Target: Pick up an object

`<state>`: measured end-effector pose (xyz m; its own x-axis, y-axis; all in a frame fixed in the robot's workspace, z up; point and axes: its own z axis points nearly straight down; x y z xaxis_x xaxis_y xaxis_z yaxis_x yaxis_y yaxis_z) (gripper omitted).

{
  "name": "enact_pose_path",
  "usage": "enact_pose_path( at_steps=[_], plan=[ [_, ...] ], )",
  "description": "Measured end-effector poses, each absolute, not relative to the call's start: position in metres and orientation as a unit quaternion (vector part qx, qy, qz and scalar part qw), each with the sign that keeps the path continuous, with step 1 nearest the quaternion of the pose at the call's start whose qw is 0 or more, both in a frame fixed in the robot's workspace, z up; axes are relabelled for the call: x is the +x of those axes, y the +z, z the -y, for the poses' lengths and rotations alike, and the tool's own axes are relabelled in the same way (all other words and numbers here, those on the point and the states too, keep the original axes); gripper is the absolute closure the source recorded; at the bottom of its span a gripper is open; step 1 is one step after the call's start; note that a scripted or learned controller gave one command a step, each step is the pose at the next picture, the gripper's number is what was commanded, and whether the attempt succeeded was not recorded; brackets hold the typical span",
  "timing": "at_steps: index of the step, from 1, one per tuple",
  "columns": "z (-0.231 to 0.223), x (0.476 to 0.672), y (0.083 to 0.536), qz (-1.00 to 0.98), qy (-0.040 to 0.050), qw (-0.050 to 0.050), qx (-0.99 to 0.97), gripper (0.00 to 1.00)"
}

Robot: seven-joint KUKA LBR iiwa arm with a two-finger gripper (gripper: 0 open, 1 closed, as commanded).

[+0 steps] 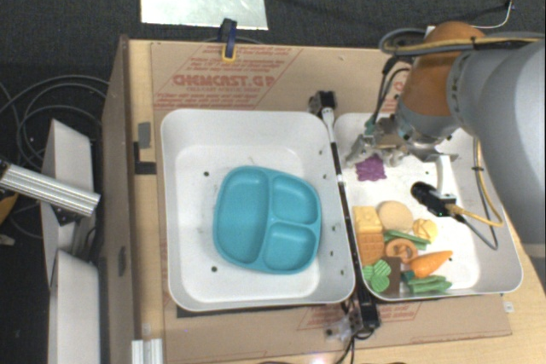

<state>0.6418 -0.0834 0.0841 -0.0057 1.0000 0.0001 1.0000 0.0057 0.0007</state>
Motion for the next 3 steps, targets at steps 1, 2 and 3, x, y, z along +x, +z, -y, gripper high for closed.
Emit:
enact_pose_path(
  at_steps=[1,2,3],
  plan=[
    [0.084,0.643,0.097,-0.709,0.0021,0.002,0.705,1.0],
    [0.084,0.643,0.096,-0.709,0.002,0.002,0.705,0.0],
    [0.094,0.649,0.085,-0.707,0.0013,0.001,0.707,0.0]
  ],
)
